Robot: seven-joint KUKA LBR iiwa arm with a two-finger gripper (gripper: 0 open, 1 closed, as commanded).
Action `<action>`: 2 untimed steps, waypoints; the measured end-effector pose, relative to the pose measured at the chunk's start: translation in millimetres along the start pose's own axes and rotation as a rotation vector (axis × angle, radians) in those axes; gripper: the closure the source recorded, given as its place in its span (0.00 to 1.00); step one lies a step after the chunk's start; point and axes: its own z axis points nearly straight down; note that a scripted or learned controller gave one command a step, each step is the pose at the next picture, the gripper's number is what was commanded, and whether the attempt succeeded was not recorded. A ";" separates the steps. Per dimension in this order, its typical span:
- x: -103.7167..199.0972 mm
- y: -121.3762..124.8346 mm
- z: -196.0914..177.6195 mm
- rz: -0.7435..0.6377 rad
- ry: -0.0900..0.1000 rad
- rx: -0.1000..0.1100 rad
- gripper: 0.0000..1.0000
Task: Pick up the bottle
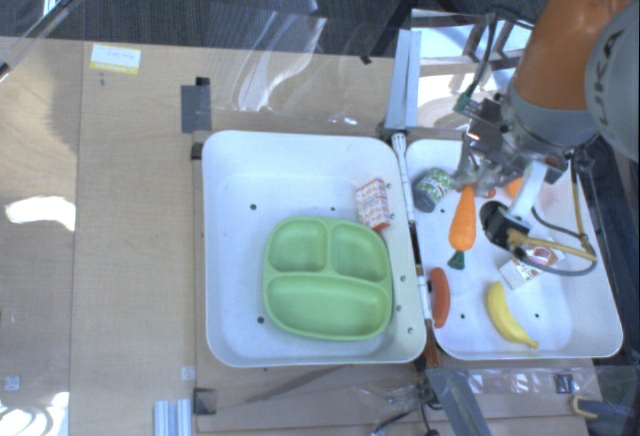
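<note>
Over the right bin (590,329), the gripper (487,174) hangs beside the carrot (462,219); whether its jaws are apart I cannot tell. A bottle (525,249) seemingly lies just right, within reach.

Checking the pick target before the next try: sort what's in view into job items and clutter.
Part of the job:
- bottle, lying in the right bin
- gripper, above that bin's far end

Just lying about:
- carrot, can, banana, red pepper, all in the right bin
- green divided plate and small packet, in the left bin
</note>
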 end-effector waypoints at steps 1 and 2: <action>35.3 -68.2 105.2 -0.033 -0.002 0.007 1.00; 137.6 -133.3 -40.0 0.275 0.003 -0.001 1.00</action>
